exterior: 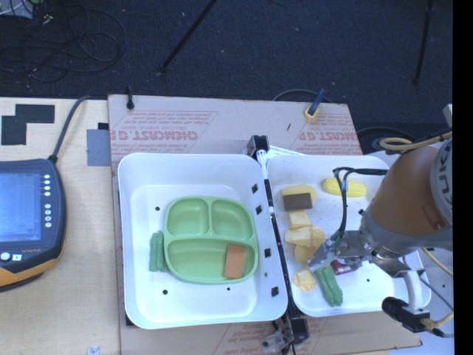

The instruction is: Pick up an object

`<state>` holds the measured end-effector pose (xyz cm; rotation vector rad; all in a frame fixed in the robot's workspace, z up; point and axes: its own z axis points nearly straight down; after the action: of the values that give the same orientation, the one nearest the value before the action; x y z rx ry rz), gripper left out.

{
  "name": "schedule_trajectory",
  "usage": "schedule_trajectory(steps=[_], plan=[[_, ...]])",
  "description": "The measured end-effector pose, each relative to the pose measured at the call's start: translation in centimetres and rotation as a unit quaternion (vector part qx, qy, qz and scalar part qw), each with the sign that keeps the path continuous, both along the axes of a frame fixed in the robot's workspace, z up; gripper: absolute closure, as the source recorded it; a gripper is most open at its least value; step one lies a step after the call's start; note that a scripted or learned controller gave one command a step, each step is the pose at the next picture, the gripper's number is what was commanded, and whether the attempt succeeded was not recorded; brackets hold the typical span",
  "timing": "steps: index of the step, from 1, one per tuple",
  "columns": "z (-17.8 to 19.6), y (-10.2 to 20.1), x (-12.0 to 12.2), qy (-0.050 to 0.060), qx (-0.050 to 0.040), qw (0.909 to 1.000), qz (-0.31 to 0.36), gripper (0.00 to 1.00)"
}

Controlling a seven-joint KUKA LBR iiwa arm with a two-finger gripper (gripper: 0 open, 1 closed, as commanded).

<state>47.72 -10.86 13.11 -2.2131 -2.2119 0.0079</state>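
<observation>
The arm reaches in over the right bin (pixel 369 294) from its right edge, and the gripper (pixel 330 257) hangs low near the front of that bin, just above a crowded patch of small items. How far it is open cannot be told at this size, and nothing is plainly held in it. Directly beside the tip lies a green pickle (pixel 329 285), slanting toward the front edge, with a small yellow piece (pixel 304 279) to its left and a pile of yellow chunks (pixel 303 235) just behind. A brown block (pixel 297 199) sits toward the back of the bin, and a corn cob (pixel 344 188) near the back right. The left bin (pixel 140 272) carries a green divided plate (pixel 210 239) with an orange block (pixel 235 260) in its front right compartment. The pickle looks the likeliest target; a clean grasp would straddle its narrow width across the long axis, descending straight so the neighbouring yellow piece is not nudged
</observation>
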Motion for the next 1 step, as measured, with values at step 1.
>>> schedule_trajectory(steps=[1], plan=[[-3.81,-0.36,0.26,-0.010,-0.0014,0.9999,0.000,0.00]])
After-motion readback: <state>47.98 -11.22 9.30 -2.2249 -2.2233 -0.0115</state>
